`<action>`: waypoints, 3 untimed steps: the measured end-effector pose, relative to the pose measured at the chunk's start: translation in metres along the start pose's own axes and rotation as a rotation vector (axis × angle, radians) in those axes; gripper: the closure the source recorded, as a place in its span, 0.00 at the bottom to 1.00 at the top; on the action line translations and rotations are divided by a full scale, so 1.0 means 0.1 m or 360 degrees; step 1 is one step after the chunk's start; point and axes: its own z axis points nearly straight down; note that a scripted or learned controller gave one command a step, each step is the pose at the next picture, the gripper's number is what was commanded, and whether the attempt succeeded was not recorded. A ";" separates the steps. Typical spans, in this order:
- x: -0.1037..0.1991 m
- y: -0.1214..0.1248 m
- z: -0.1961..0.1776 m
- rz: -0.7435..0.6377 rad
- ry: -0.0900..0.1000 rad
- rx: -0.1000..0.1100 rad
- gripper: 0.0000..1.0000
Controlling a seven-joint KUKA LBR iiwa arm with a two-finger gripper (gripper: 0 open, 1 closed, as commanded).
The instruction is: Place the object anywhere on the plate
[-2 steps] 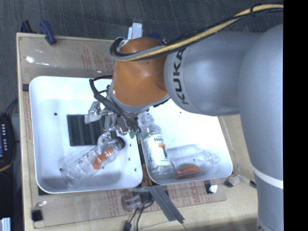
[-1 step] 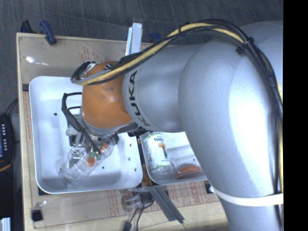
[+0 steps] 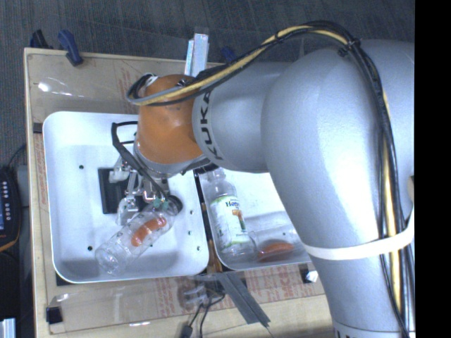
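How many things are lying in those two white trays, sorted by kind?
Clear plastic bottles: 2, one lying in the left bin and one with a label in the right bin
Small orange-red object in the right bin: 1, too blurred to name
Total: 3

Open white floor up and left of the clear bottle in the left bin, blocked just above it by the gripper and to its right by the bin's wall.
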 end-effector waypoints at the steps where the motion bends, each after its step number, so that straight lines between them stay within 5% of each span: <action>1: -0.82 0.03 -0.17 -0.0136 0.0001 0.0000 0.00; 2: -0.23 0.65 -0.78 0.0153 0.0007 0.0001 0.00; 3: -0.79 0.14 0.03 -0.0184 0.0002 0.0000 0.00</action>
